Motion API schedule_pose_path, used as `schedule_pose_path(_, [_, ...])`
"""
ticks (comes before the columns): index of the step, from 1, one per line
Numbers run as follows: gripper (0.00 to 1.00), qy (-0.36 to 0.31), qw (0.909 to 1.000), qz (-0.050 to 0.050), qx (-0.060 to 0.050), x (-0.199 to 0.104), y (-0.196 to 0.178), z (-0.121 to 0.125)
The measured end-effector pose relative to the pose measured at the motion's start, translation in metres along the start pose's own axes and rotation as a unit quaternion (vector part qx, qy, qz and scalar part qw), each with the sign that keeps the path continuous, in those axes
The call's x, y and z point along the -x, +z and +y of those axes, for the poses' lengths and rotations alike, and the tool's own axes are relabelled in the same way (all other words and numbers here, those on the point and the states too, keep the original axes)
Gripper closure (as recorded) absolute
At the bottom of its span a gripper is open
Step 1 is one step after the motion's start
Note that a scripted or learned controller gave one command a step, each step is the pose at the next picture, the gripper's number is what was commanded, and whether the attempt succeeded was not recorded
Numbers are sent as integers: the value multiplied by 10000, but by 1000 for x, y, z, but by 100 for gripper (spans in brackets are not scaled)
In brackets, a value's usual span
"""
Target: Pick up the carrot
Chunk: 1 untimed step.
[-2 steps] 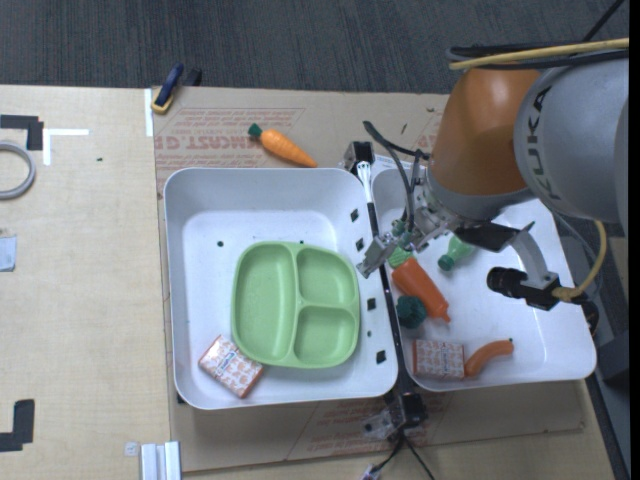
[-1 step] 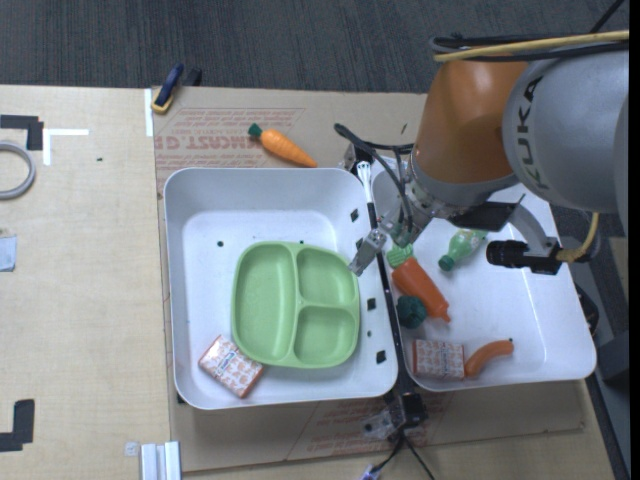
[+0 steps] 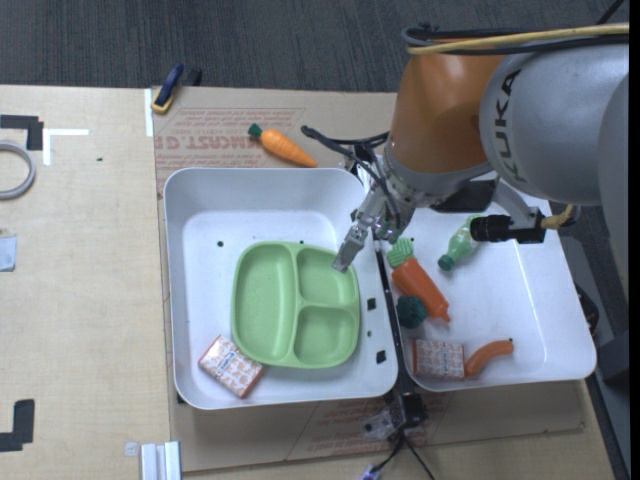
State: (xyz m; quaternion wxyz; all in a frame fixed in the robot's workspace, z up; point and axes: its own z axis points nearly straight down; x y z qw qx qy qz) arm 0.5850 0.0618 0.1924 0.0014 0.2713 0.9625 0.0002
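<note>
The carrot [image 3: 419,283] lies in the right bin [image 3: 560,298], close to the divide between the bins, its green top toward the arm; a second carrot [image 3: 284,146] sits on the worktop [image 3: 80,268] behind the left bin [image 3: 190,268]. The end effector [image 3: 352,244] hangs at the green tray's [image 3: 295,306] upper right corner, just left of the near carrot. It seems to carry nothing, though whether it is parted or closed I cannot tell. By my judgement the pick is not yet made: reach, close and lift all remain
</note>
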Motion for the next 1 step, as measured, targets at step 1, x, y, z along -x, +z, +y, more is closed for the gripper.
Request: schedule_pose_path(1, [0, -421, 9991, -5, 2, 57, 0, 20])
